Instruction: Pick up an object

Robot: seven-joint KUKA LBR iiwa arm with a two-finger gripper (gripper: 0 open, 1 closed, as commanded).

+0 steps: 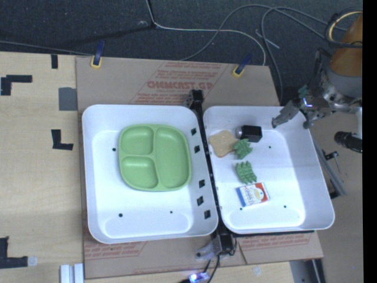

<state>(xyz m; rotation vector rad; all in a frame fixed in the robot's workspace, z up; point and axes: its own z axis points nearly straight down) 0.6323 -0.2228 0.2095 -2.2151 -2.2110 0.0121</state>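
The right bin holds several small items. A tan toast-shaped piece lies near its left wall, with a black block just to the right. Below them are a green leafy piece and a second green piece. A small white, red and blue box lies nearer the front. My gripper hangs over the bin's far right corner, well right of the black block. Its fingers are spread open with nothing between them.
The left bin holds a green divided plate. A black hinge strip runs between the bins. Cables trail over the dark cloth at the back. Yellow clamps pin the cardboard under the bins.
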